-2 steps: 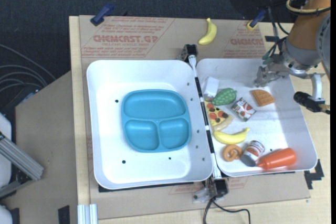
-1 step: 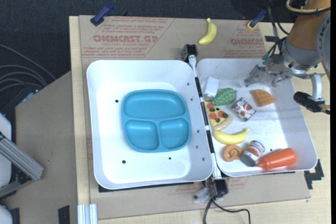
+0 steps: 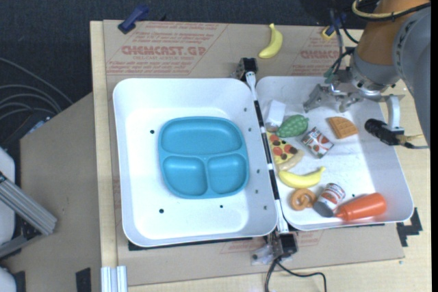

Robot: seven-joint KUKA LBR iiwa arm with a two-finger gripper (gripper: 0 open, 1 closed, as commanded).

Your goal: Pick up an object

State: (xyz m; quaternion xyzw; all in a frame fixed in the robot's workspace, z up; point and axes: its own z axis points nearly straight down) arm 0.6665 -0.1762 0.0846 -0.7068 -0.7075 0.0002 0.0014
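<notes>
The board reads "CHEMCAST GP". My gripper (grip state: cannot tell) hovers above the right bin; the cracker lies at five o'clock.

"CHEMCAST GP" in red print on the brown protective sheet under the bins.

Grey arm, orange band above wrist, yellow cable looped on top, silver metal claw.

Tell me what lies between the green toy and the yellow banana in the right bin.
In the camera view, a pizza slice toy lies between the green toy and the banana, by the bin's left wall.
</notes>
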